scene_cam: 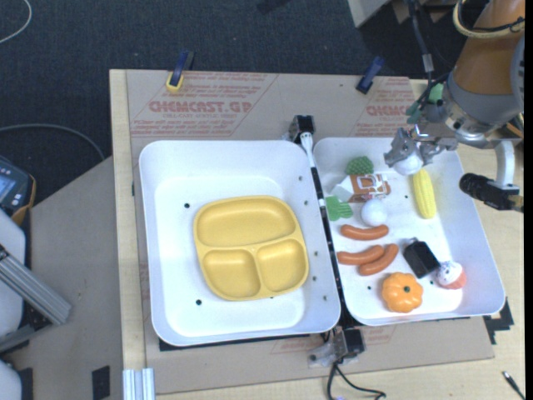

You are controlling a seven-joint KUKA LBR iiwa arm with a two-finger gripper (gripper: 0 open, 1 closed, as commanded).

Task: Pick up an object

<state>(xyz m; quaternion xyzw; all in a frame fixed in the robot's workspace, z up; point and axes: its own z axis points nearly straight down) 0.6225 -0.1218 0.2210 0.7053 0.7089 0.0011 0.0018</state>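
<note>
Pumpkin (401,293): sitting closest to the lens, by the front rim of the right bin (479,248); looking hard, smooth and rounded.
Bench (125,223): carrying both bins side by side.
Left bin (166,173): holding a yellow divided plate (250,247) at its middle.
Right bin: holding the small toys, loosely spread, most of them apart from one another.
Arm (487,57): reaching in over the far right corner of the right bin.
Gripper (406,150): hanging over the far end of the right bin, just above a small white round piece (408,166).
Grip state: blurring at the tip, so not telling whether spread, closed, or pinching the white piece.
Corn (425,192): lying lengthwise just beside the white piece, nearer the camera.
White round piece, likely target: sitting near the far wall of the right bin, looking light, rigid and slick.
Handling: judging it prone to rolling or squirting out; pinching across its widest part, square and centred, seeming safest.
Risk: nudging the corn while closing.
</note>
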